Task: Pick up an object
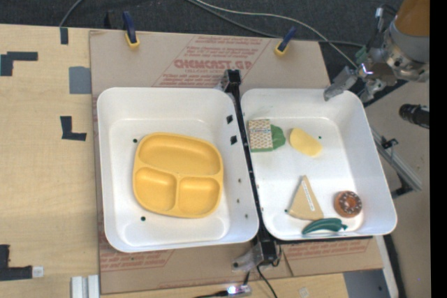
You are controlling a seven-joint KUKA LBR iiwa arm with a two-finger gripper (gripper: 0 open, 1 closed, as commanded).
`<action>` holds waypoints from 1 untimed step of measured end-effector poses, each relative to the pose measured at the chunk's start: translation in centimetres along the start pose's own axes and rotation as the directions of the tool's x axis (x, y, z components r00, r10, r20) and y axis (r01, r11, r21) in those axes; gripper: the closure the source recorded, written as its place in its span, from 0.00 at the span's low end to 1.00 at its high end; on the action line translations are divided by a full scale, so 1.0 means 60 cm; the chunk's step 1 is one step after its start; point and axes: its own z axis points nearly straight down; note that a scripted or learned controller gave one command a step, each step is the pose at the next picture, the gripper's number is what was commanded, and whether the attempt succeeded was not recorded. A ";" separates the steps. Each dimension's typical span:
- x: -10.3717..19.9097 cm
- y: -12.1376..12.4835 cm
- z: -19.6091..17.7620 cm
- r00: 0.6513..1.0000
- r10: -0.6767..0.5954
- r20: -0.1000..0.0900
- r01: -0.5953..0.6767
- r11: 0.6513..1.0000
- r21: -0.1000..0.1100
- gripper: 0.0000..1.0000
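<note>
The left white shallow plastic bin (pixel 115 115) holds a yellow three-compartment plastic tray (pixel 178 174), lying flat near its middle, one long section toward the far side and two smaller ones toward the near side. Across the black divider clips, the right white shallow plastic bin (pixel 363 143) carries the loose pieces that could be picked. Nearest the divider lies a tan, cross-hatched waffle-like square (pixel 260 134), resting partly over a flat green leaf-shaped piece (pixel 277 138). Just beside these, toward the bin's far side, sits a pale yellow rounded lump, lemon-like (pixel 305 142), apart from its neighbours. Toward the near wall lies a tan wedge shaped like a pizza slice (pixel 305 200), with a dark green pepper-shaped piece (pixel 324 225) touching or just below its broad end, and a brown sprinkled doughnut on a pale base (pixel 348 204) close beside both. The grey two-finger gripper (pixel 342 86) hangs over the far right corner of this bin, above the rim and well apart from every piece; whether it is released or clenched I cannot tell, and nothing shows between its tips. By my judgement the task is at its approach step, with no object chosen yet. The next move calls for travelling inward over the bin, and the lemon-like lump looks the easiest target, being isolated and closest.
</note>
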 end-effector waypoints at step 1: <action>0.004 0.000 0.072 1.000 0.000 -0.001 0.000 1.000 0.004 0.00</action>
